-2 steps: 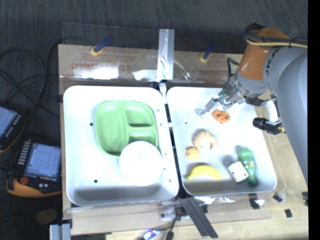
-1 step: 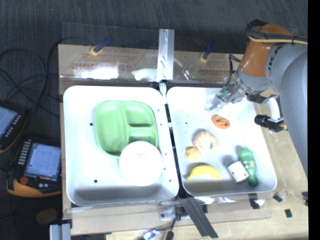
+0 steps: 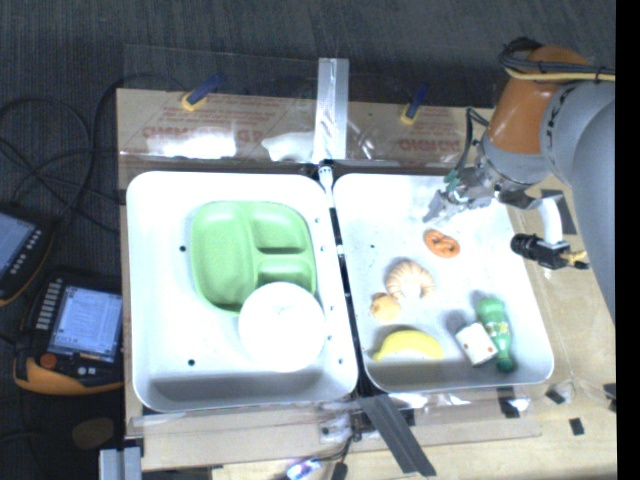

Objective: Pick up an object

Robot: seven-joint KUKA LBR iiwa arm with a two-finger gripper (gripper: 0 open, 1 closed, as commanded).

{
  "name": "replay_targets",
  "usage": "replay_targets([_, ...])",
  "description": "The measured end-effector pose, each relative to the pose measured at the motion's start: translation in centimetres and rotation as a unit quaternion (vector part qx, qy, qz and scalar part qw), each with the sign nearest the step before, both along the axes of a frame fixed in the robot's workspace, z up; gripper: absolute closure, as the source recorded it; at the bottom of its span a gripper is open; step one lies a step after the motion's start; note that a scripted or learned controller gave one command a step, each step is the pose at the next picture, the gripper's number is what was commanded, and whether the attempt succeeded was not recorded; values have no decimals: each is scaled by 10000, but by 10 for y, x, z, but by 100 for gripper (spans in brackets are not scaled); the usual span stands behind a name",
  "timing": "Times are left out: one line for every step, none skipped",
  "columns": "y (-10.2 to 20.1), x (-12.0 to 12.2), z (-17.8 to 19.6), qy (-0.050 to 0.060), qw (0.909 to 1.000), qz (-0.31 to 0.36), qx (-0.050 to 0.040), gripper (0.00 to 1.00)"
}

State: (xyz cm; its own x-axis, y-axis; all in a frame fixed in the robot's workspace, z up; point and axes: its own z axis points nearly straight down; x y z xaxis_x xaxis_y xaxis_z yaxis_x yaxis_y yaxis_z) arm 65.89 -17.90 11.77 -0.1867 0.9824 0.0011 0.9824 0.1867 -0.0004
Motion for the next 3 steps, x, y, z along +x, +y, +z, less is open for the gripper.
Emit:
replay_targets([0, 0, 0, 1, 10000, 0, -1, 0])
replay_targets([6, -20, -29, -43, 9948, 1014, -33, 0])
replay_targets([16, -9, -29, -45, 9843, 1764, -42, 0])
